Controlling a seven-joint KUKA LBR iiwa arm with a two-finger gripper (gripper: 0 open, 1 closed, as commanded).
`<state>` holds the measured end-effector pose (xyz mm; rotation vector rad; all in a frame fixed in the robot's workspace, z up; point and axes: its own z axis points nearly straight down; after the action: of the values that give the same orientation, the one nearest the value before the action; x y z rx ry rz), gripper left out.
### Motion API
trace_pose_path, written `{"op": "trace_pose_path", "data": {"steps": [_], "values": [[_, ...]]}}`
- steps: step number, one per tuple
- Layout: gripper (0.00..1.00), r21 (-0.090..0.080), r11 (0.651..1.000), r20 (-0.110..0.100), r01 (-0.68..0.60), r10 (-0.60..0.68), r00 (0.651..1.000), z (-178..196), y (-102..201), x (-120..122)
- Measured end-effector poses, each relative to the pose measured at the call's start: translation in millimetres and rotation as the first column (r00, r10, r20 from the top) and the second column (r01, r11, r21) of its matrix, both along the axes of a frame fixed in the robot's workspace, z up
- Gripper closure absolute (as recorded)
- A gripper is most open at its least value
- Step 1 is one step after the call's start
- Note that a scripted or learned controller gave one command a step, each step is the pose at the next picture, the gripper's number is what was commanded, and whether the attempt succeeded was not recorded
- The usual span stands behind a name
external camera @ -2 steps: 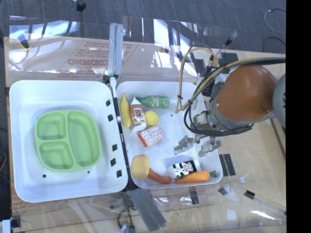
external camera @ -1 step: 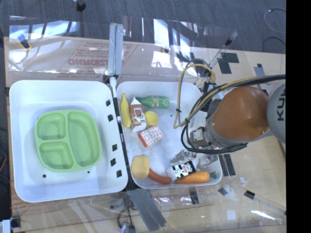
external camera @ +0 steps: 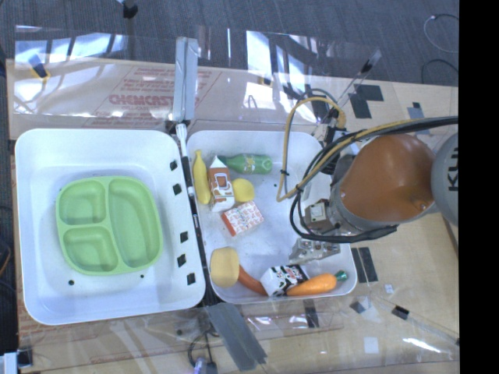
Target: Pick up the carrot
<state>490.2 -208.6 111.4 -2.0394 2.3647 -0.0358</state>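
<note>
Camera view looks down on two white bins; the carrot lies in the right bin, flat along its rim at about 5 o'clock, its green top pointing toward 3 o'clock and its narrow tip touching a small black-and-white carton at its 9 o'clock side. A second orange piece lies past that carton, beside a pale yellow round item. The gripper hangs just above the carrot, toward 12 o'clock of it, with nothing between its fingers; whether they are spread or closed I cannot tell from this angle.

The carrot looks like a light, rigid plastic toy with a smooth, tapering surface, so it would likely slip if pinched near the tip. The thicker middle, clear of the carton, seems the best hold, with the fingers closing across its short width. The bin wall close at its 6 o'clock side leaves little room for a finger there.
</note>
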Motion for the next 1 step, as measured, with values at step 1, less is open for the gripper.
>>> {"op": "trace_pose_path", "data": {"steps": [1], "values": [[1.00, 0.004, 1.000, 0.003, -0.008, 0.008, 1.000, 7.6, 3.5, 3.2]]}}
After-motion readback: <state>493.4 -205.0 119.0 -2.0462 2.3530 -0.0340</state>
